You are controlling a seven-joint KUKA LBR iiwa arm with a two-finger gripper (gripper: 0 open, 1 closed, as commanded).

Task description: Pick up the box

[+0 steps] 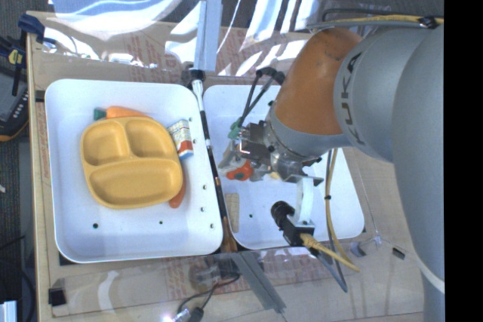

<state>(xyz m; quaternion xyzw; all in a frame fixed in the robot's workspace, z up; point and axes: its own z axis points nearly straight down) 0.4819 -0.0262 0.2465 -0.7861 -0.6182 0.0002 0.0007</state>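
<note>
1. Arm (377, 87), grey with an orange band, reached in from the right and covered much of the right bin (343, 219).
2. The tabletop (38, 162) carried two shallow white bins side by side; the left bin (64, 215) was the one fully in sight.
3. A yellow divided plate (132, 162) lay in the left bin, with three compartments, slightly tilted in the view.
4. An orange thing, maybe a carrot (124, 112), showed behind the plate's far edge, and another orange piece (177, 198) showed under its near right corner.
5. The box (181, 139), small, with a blue end, lay in the left bin, touching the plate's right edge and near the wall between the bins.
6. The claw (240, 162) hung over the left part of the right bin, well apart from the box; I could not tell how far it was open, or whether it had hold of anything.
7. A small orange-red object (240, 173) was seen just below the claw, partly hidden.
</note>
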